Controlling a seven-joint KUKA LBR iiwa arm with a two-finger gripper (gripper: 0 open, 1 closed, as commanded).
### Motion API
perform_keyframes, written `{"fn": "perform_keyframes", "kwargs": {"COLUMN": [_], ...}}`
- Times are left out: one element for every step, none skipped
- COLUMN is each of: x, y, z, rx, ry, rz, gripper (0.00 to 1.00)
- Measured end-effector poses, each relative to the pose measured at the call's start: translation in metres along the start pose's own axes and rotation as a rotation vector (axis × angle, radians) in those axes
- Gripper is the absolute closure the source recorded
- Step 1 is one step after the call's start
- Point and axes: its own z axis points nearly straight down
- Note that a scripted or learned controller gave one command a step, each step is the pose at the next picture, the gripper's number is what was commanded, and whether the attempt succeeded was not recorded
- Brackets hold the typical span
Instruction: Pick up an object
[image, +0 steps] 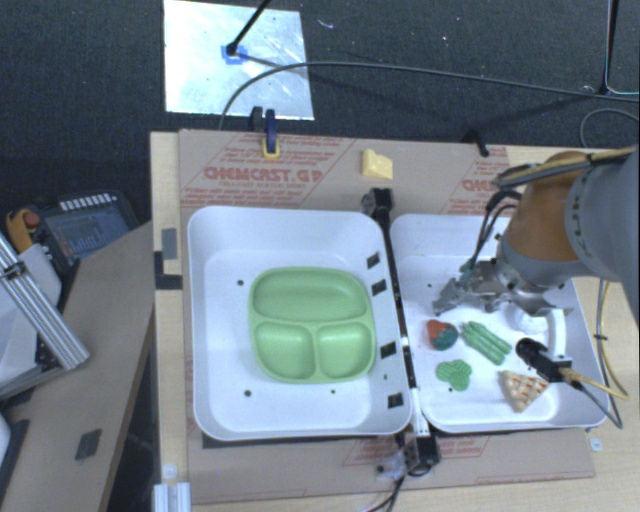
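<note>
Right bin (430, 240) is pretty cramped down low: the red and teal toy (442, 333), green ridged piece (487, 341), little green broccoli (455, 374) and pizza slice (524, 389) all sit near its front edge, while its back half is bare white floor. The left bin (215, 300) just has the green divided tray (308, 324) in the middle with room all round. The arm (560, 225) leans in from the right, its gripper (462, 292) low over the right bin just behind the red toy, and I can't tell what it's doing or if it's got anything.

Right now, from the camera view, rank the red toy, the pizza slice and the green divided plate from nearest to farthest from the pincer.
1. Red toy, just below the pincer.
2. Pizza slice, at the right bin's lower edge.
3. Green divided plate, over in the left bin.
</note>
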Motion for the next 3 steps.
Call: {"fn": "perform_keyframes", "kwargs": {"x": [0.000, -0.010, -0.006], "y": [0.001, 0.000, 0.005], "z": [-0.013, -0.071, -0.134], "rx": [-0.005, -0.007, -0.009], "ry": [-0.001, -0.002, -0.002], "rz": [0.000, 0.002, -0.004], "gripper": [1.00, 1.00, 1.00]}}
